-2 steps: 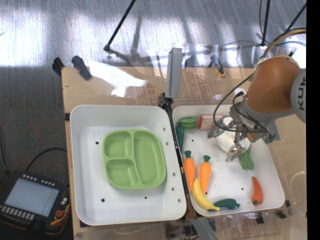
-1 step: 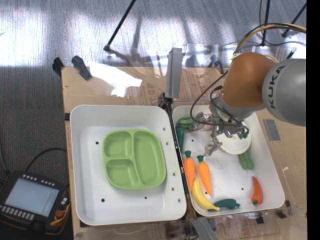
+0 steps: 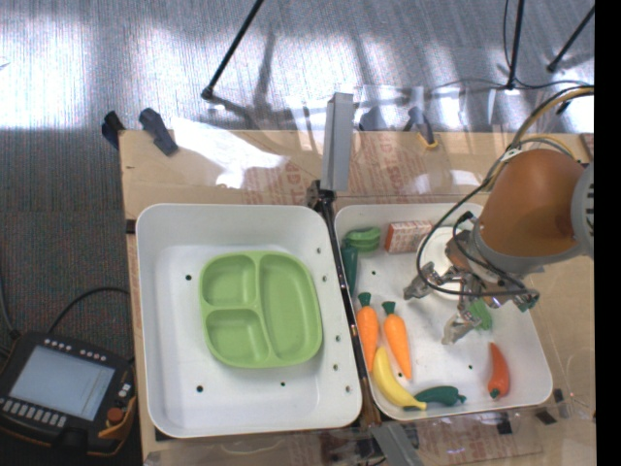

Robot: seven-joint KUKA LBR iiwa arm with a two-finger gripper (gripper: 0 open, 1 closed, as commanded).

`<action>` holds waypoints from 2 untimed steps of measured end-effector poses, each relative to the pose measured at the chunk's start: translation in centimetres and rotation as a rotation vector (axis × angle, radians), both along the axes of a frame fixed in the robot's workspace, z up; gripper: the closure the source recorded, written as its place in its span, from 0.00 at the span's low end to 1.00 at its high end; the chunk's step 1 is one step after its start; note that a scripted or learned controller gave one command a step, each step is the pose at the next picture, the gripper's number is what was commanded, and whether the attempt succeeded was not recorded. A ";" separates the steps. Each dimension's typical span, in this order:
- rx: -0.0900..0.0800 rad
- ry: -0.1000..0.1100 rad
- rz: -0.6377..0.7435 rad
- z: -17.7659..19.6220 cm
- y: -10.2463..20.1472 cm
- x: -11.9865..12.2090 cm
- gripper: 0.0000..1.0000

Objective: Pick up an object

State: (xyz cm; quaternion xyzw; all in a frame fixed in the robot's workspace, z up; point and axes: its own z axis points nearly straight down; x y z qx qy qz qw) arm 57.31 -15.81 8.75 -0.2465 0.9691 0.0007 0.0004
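Metal 2-finger hand [image 3: 473,318] low in right shallow white bin [image 3: 524,343], fingers apart, holding nothing, beside 2 orange plastic carrots [image 3: 383,333]; small green item [image 3: 482,316] between fingertips, grip unclear.

Tool [image 3: 470,320] above right bin [image 3: 529,352] (toy vegetables)

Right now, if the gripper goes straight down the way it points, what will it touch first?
The gripper points down into the right bin. Its first contact looks like bare white floor, between the carrots and the orange pepper. A small green piece sits beside its fingers; depth is unclear, so it might brush that.
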 end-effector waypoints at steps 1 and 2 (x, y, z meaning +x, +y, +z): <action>0.001 -0.003 0.149 3.7 3.1 0.2 0.00; -0.005 -0.001 0.032 0.0 6.6 -3.3 0.00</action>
